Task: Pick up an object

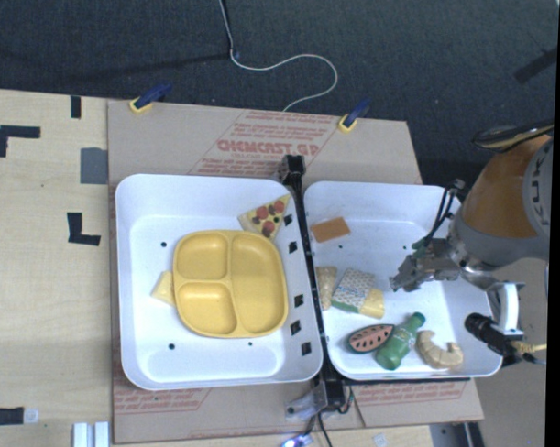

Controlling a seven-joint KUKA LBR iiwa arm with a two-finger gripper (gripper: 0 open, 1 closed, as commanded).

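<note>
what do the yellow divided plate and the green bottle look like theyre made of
Yellow divided plate: probably moulded plastic, with a smooth, evenly coloured surface and soft rounded compartment ridges. Green bottle: likely plastic too, a small toy with a slight sheen; too small to be sure.

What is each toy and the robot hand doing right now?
Yellow plate: flat in the left bin, nothing on it.
Pizza slice: leaning at the left bin's edge.
Orange card: flat in the right bin.
Green bottle: lying on its side.
Watermelon slice: flat, touching the bottle.
Gripper: low over the right bin, holding nothing I can see.
</note>
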